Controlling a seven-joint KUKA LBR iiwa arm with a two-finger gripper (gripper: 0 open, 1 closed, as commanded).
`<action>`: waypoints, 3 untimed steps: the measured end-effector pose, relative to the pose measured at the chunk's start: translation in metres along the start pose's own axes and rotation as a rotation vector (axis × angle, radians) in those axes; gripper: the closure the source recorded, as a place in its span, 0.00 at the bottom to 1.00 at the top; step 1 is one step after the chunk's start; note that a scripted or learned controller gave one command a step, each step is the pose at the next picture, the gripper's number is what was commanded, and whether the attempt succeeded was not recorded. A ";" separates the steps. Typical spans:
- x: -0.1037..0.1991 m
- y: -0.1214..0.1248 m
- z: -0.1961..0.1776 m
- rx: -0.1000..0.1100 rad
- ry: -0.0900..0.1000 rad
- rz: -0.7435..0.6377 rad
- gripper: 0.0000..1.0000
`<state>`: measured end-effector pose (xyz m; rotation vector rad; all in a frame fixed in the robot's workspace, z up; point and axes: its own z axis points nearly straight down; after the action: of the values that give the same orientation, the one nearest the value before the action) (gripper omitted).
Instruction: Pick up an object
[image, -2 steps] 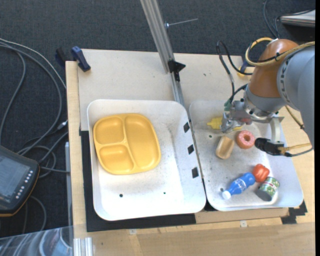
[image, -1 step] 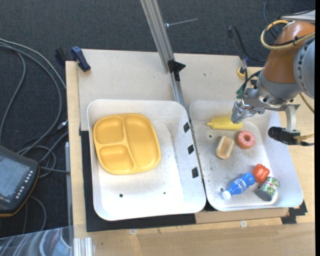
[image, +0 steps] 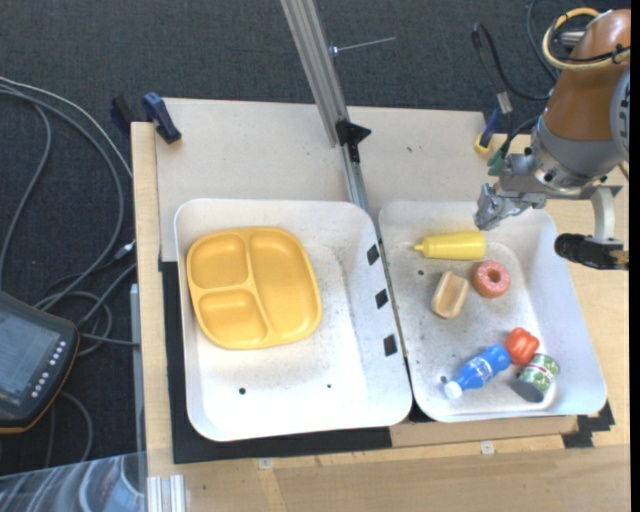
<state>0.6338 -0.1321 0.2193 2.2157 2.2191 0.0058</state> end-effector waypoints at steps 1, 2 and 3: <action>0.053 -0.003 -0.008 0.006 0.004 -0.005 1.00; 0.099 0.005 -0.017 0.005 0.003 -0.004 1.00; 0.163 0.013 -0.022 0.004 0.005 -0.006 1.00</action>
<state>0.6459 0.0310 0.2416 2.2129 2.2305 0.0063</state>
